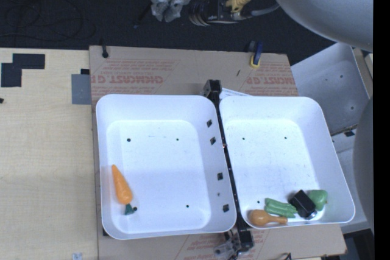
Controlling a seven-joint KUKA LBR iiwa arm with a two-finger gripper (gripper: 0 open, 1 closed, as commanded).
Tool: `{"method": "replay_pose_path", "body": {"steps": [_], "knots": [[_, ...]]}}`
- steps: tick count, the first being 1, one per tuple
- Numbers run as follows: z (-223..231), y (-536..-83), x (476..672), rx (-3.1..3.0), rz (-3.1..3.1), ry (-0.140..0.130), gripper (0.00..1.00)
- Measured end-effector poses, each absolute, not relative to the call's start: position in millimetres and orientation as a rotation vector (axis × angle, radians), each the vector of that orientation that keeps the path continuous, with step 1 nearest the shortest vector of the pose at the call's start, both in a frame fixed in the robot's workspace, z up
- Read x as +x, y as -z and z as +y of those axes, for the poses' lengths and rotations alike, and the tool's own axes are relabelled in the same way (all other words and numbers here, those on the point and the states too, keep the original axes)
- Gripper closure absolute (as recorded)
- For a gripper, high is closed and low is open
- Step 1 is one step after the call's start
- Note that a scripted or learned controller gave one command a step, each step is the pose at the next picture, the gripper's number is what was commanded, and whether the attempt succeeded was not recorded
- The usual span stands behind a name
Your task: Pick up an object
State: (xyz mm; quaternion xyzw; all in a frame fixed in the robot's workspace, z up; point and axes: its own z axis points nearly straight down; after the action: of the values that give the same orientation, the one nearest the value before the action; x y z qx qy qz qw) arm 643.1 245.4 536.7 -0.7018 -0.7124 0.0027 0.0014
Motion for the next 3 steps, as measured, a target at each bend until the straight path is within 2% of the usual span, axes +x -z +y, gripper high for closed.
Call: {"method": "replay_pose_path", "body": {"steps": [3], "knots": [[245.4, -536.7, 643.1, -2.201, -2.237, -0.009, 1.00]]}}
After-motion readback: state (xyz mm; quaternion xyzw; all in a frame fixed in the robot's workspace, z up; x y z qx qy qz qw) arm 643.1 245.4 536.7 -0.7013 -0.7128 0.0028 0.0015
